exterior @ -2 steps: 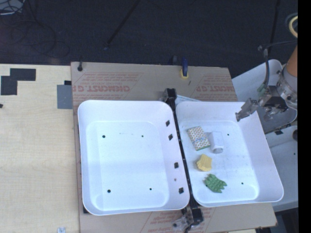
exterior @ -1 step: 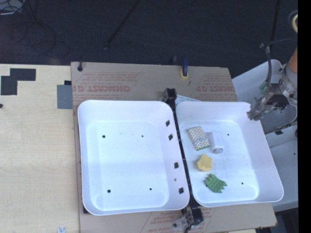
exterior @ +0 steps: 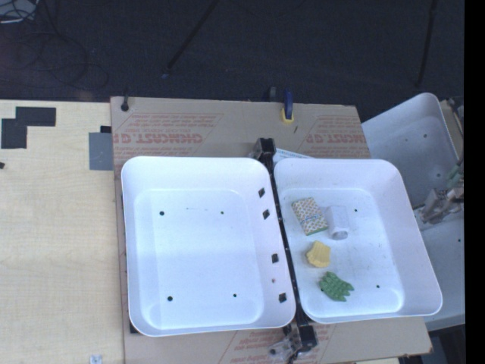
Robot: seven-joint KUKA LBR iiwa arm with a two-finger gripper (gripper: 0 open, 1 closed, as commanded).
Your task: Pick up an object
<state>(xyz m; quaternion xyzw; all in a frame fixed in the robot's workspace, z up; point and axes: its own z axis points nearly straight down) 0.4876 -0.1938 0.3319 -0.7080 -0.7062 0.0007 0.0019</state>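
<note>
The right white bin (exterior: 415, 226) holds several small objects near its left side. A small block with a dotted green-and-tan pattern (exterior: 309, 215) lies toward the back. Just right of it is a small pale cylinder (exterior: 338, 224) that is hard to make out against the white floor. A yellow chunk (exterior: 319, 255) lies in front of the block. A green, leafy-shaped piece (exterior: 335, 287) lies nearest the front wall. All of them rest apart from one another on the bin floor.
The left white bin (exterior: 144, 241) adjoins the right one, joined by black clips (exterior: 267, 214) along the shared wall. Both stand on a cardboard sheet (exterior: 189, 127). A blue and yellow clamp (exterior: 287, 108) sits at the back edge. A grey metal plate (exterior: 413, 127) lies to the right.
</note>
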